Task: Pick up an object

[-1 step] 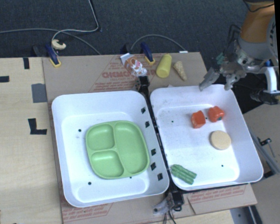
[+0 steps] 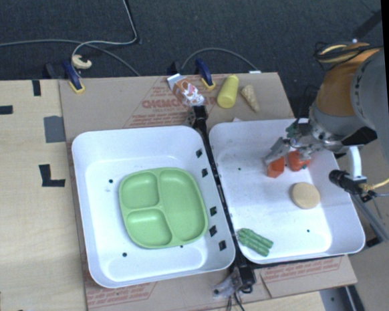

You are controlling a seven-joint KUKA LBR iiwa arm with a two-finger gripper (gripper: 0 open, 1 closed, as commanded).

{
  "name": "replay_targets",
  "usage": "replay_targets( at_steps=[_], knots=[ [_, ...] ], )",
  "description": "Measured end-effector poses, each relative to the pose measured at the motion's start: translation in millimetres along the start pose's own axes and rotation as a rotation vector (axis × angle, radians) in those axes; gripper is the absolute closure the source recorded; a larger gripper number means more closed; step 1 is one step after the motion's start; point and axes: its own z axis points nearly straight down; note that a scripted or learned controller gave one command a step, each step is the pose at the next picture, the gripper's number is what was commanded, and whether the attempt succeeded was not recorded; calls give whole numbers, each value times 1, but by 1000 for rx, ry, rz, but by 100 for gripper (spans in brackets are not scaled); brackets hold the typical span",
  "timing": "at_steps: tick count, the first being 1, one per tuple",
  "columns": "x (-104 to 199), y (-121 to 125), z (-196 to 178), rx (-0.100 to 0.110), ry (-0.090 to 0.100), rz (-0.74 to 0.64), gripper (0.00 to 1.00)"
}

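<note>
Over right bin, claw touching red object

Green divided plate in left bin; yellow bottle behind.

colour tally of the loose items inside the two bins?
Green: 2, divided plate in the left bin, bean pod in the right bin
Red/orange: 2, pieces side by side at the gripper
Tan: 1, round piece
Total: 5
</note>
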Motion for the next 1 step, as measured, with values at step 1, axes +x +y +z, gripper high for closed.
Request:
replay_targets(
  at_steps=[1],
  knots=[
    [50, 23, 27, 16, 6, 1, 0]
  ],
)
